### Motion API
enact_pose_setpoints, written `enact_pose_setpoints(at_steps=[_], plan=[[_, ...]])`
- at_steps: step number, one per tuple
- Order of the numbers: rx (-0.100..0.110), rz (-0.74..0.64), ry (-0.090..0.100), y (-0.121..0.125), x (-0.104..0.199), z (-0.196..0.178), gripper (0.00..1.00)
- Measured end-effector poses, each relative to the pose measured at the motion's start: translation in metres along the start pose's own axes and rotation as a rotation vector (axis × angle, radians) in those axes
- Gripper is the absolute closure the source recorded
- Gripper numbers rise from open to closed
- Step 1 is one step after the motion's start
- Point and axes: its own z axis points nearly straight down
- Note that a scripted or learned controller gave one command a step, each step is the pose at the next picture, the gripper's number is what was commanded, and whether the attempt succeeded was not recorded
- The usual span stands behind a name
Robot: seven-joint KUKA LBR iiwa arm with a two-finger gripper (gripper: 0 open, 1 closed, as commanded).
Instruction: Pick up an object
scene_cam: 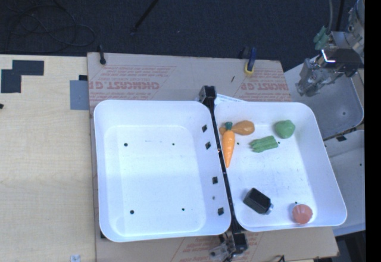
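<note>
The right bin holds several small objects. An orange carrot lies along its left wall, with an orange lump beside the carrot's top. A round green piece and a longer green piece sit near the far edge. A black block and a reddish ball rest near the front edge. My gripper hangs outside the bin, beyond its far right corner, well away from every object and with nothing visibly in it.
The left bin sits next to the right one, joined by a black divider. Both rest on a cardboard sheet. A yellow and blue clamp stands at the cardboard's far edge. Cables lie on the dark floor behind.
</note>
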Motion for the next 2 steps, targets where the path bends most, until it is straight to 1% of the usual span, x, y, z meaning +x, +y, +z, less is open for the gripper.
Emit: enact_pose_setpoints(at_steps=[1, 2], plan=[[0.014, 0.004, 0.0, -0.051, 0.069, -0.025, 1.0], [0.016, 0.003, -0.001, -0.048, 0.157, -0.048, 1.0]])
